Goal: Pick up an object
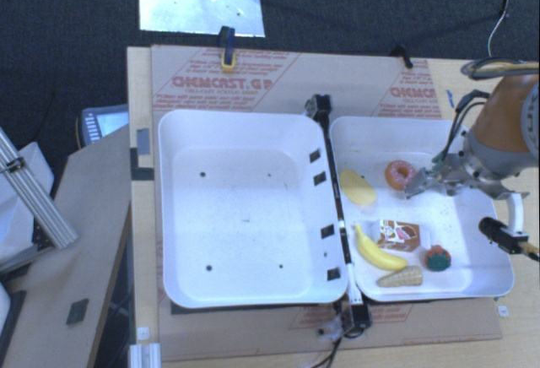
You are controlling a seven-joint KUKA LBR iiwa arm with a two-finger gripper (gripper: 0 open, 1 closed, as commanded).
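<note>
Nearest the camera, along the front wall of the right bin [472, 289], lie a pale wedge-shaped piece [401, 277], a yellow banana [375, 249] and a small red-and-green item [436, 257]. Behind them sits a small printed carton [398, 234], just beside the banana. Further back are a yellow lemon-like piece [358, 187] and a pink-brown doughnut [399, 174]. The left bin [245, 214] adjoins across the central divider.

Gripper [419, 183]: low over the right bin, tip just beside the doughnut on its right side. Nothing is seen between the fingers; whether they stand apart or closed cannot be told at this resolution.

Handling judgement — the doughnut appears to be a light toy item, likely rigid or slightly yielding, smooth-skinned, not fragile. Best hold is probably across the ring's outer edges, or one finger through the hole — a rounded rim may slip under an off-centre pinch.
</note>
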